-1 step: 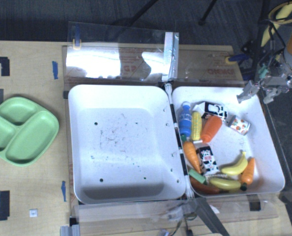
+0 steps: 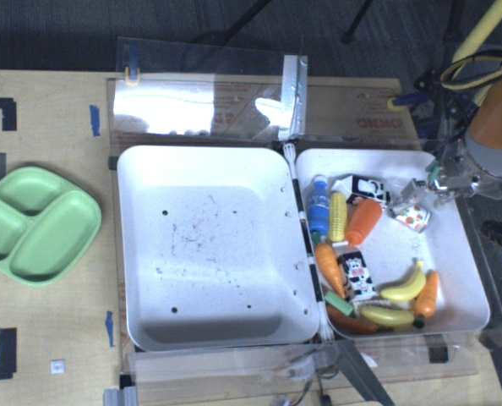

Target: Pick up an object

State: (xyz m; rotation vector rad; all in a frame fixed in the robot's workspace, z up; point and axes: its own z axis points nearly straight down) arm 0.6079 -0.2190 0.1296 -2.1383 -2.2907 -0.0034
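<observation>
Reaching in from the right, the arm (image 2: pixel 492 134) brings its gripper (image 2: pixel 433 184) over the upper right part of the right bin (image 2: pixel 471 260), close above a small white carton with red spots (image 2: pixel 411 217); nothing can be made out held in it. Along that bin's left side lie a blue bottle (image 2: pixel 319 210), a corn cob (image 2: pixel 338 216) and two carrots (image 2: pixel 329 269), with bananas (image 2: pixel 403 288) near the front edge. Beside it sits the left bin (image 2: pixel 209 244), and a green divided plate (image 2: pixel 35 224) rests on the bench well to the left.

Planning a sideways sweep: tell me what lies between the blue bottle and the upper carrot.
A corn cob stands between the blue bottle and the upper carrot in the camera view.
</observation>
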